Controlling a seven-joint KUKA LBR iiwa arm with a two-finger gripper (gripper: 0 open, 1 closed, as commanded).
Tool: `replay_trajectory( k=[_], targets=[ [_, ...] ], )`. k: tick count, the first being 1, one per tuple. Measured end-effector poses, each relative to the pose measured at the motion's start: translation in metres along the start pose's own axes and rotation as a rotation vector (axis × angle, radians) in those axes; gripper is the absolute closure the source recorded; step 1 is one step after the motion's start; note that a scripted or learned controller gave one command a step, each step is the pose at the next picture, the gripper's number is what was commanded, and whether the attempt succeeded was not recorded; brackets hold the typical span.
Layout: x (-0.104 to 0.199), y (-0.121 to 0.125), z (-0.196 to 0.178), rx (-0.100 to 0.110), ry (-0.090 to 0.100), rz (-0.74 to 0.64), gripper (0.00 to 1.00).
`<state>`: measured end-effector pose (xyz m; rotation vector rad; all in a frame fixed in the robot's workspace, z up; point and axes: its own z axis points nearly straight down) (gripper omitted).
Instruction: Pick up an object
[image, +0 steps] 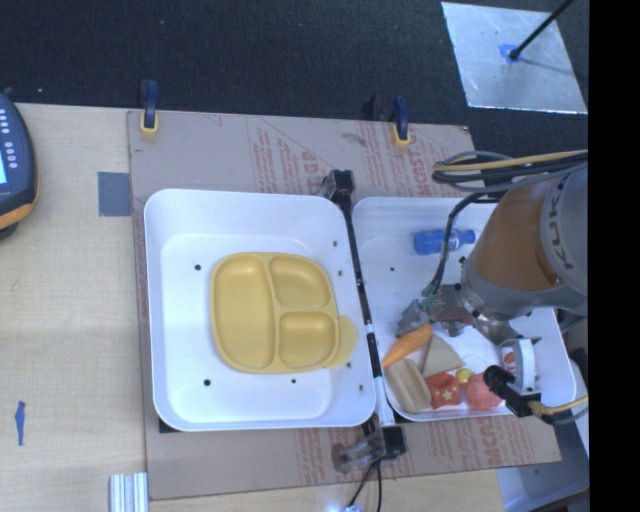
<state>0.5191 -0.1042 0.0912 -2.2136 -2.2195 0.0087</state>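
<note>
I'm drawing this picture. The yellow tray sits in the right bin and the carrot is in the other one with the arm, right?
Not quite. The camera view shows the yellow tray in the left bin. The carrot is in the other one, the right bin, with the arm.

yellow tray (273, 312); white bins (180, 395); orange carrot (406, 346)

yellow divided tray (278, 312), pendant (14, 160), clamps (149, 108)
</note>
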Motion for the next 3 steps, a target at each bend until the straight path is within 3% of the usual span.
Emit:
replay_trajectory(
  k=[1,2,3],
  targets=[
    [0.012,0.002,0.0,-0.003,0.001,-0.003,0.0],
    [0.01,0.002,-0.011,-0.003,0.0,-0.001,1.0],
    [0.072,-0.011,-0.105,-0.011,0.001,-0.007,1.0]
  ],
)
